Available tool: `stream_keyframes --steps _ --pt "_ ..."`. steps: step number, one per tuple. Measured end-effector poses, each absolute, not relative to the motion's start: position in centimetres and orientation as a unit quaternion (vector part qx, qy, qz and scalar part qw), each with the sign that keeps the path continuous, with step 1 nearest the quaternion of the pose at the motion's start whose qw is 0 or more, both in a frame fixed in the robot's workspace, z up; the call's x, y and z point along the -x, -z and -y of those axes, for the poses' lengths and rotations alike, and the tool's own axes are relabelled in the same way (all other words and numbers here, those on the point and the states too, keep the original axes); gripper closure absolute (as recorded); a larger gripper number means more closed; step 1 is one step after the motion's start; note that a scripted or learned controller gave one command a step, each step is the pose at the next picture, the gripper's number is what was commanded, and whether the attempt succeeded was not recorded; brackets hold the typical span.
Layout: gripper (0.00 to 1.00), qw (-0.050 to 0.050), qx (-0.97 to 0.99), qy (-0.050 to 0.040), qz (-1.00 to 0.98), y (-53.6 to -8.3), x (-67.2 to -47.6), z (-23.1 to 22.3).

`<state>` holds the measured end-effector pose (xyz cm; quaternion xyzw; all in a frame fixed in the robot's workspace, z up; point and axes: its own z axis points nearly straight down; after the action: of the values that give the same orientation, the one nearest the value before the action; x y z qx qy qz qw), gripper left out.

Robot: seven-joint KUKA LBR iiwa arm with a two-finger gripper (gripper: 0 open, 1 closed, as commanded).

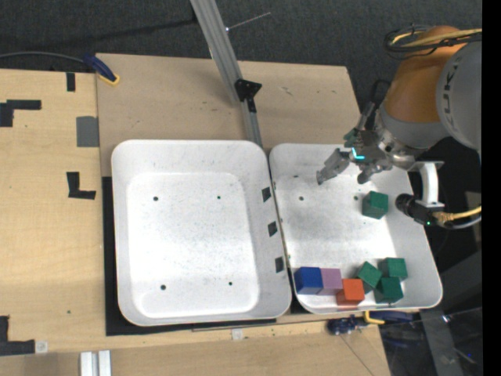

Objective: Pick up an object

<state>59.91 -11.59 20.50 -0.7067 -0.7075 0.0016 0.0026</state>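
- I saw the gripper (348,169) hanging over the back half of the right bin (313,210), its two fingers (329,169) spread wide with nothing between them.
- One finger pointed out to the picture's left, the other (366,172) sat lower on the right side, and a small teal light glowed between their roots.
- A lone green cube (376,204) lay on the bin floor just beside the right-hand finger, a little nearer the front of the bin, and apart from it.
- Well forward of the fingers, along the bin's front wall, I counted a cluster: a blue cube (309,280), a lilac block (332,279) touching it, an orange cube (352,291), and three green blocks (389,288) bunched at the right.
- Far to the left of the fingers was the left bin (125,210), bare white with dark speckles.
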Motion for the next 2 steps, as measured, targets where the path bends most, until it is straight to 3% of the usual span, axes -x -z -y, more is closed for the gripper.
stream_keyframes --steps 1,2 --pt "0.0 0.001 0.706 -0.0001 0.708 -20.8 -60.0 11.6" --pt "0.0 0.002 0.706 -0.0024 0.708 -15.6 -60.9 11.3"
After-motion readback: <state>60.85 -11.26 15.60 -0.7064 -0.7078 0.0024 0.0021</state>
